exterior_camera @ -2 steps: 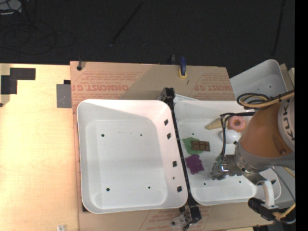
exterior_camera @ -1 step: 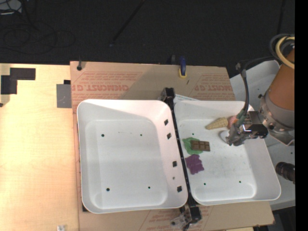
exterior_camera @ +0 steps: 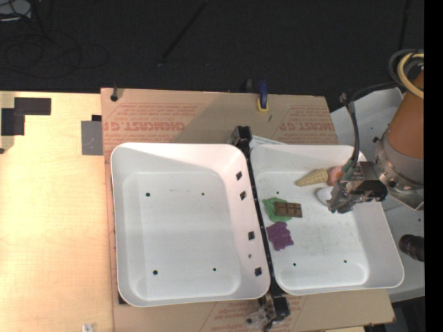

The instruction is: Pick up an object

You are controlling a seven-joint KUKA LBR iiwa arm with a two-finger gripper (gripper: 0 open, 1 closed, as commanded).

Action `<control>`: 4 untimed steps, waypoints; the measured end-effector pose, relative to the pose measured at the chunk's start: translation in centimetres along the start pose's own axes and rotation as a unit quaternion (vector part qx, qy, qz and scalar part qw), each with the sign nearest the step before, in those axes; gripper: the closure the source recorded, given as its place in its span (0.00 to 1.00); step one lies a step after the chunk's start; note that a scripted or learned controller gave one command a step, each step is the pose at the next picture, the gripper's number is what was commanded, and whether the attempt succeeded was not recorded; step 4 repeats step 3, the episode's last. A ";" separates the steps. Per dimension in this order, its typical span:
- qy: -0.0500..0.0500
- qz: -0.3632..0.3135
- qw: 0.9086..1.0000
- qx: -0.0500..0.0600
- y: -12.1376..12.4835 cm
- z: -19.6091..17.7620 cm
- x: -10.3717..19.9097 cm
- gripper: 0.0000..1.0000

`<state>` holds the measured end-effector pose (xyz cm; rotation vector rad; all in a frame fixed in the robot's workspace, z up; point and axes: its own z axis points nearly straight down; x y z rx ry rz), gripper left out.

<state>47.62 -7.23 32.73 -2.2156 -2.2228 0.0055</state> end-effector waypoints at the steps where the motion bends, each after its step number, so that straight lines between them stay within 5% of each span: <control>1: 0.000 -0.001 1.000 -0.005 0.0 -8.0 4.0 1.00; 2: 0.000 0.002 1.000 0.005 -0.2 3.4 3.1 1.00; 3: 0.000 0.005 1.000 0.002 -0.2 8.1 -4.0 1.00; 4: 0.000 0.005 1.000 0.002 -0.2 8.1 -4.0 1.00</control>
